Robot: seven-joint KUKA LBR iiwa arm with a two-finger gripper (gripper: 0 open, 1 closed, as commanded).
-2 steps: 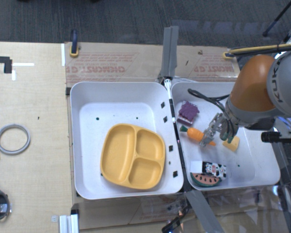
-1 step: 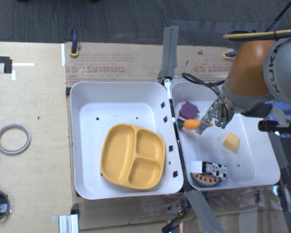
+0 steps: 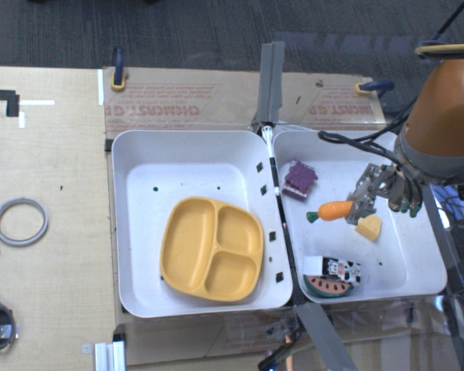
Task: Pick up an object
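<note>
Left bin (image 3: pixel 131 230): yellow plate (image 3: pixel 213 247), centre | right bin (image 3: pixel 417 280): grapes (image 3: pixel 300 177) 10 o'clock, watermelon slice (image 3: pixel 328 287) 6 o'clock, carrot (image 3: pixel 336 210) centre, cheese (image 3: pixel 369 227) just beside | gripper (image 3: pixel 365 199) poised over carrot, likely lining up; finger state: cannot tell

1. Even, bright light is falling from overhead, washing the white bins (image 3: pixel 131 230) pale.
2. Soft shadows are lying under the yellow divided plate (image 3: pixel 213 247) and the toy carrot (image 3: pixel 334 211).
3. The pincer (image 3: pixel 369 195) is looking slightly blurred.
4. The dark carpet (image 3: pixel 216 18) is staying dimmer.
</note>
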